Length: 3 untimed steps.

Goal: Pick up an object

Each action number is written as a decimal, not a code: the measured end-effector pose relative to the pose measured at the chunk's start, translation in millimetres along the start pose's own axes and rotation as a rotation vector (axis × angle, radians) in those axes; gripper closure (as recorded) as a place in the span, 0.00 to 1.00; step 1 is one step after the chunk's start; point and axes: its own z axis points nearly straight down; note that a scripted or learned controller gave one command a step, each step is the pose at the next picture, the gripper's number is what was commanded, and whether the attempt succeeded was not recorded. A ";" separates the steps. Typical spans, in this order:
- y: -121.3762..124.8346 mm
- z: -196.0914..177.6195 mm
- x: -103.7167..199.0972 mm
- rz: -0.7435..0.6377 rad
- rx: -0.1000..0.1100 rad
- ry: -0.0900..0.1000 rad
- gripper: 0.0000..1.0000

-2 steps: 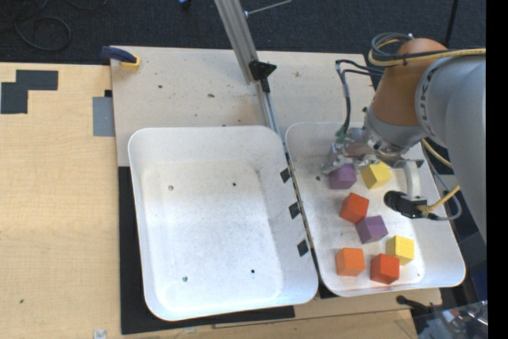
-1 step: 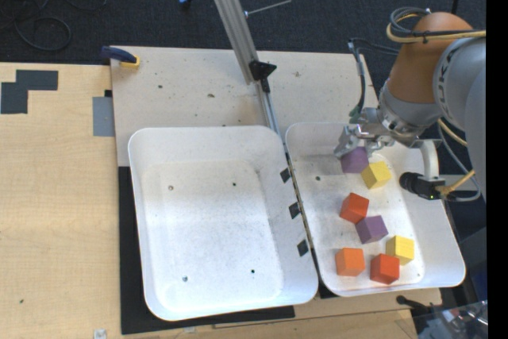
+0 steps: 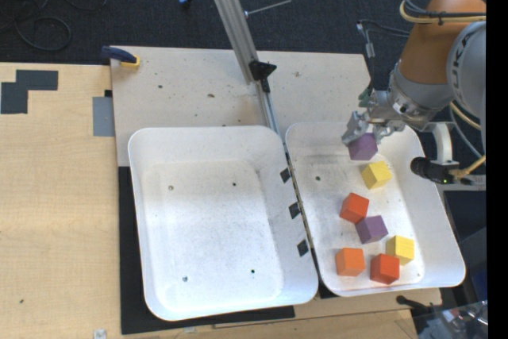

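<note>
Pincer [image 3: 367, 131] clenched on a purple cube [image 3: 363, 146], lifted near the right bin's [image 3: 444, 250] far edge, six cubes below, left bin [image 3: 151, 171] wide open

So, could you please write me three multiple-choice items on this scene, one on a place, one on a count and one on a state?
1. Which bin holds the cubes?
A. the left bin
B. the right bin
C. both bins

2. How many yellow cubes are there?
A. one
B. two
C. three

3. What is between the gripper's fingers?
A. a purple cube
B. an orange cube
C. a red cube

Answers:
1 B: every cube lies in or over the right bin.
2 B: one yellow cube lies below the gripper, another near the bin's front.
3 A: the purple cube sits between the fingers.
</note>
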 end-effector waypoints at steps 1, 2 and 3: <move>0.8 -55.9 9.1 -0.001 -0.001 0.000 1.00; 0.9 -74.5 8.4 -0.003 0.002 0.000 1.00; -16.8 -74.4 60.3 -0.003 0.007 0.002 1.00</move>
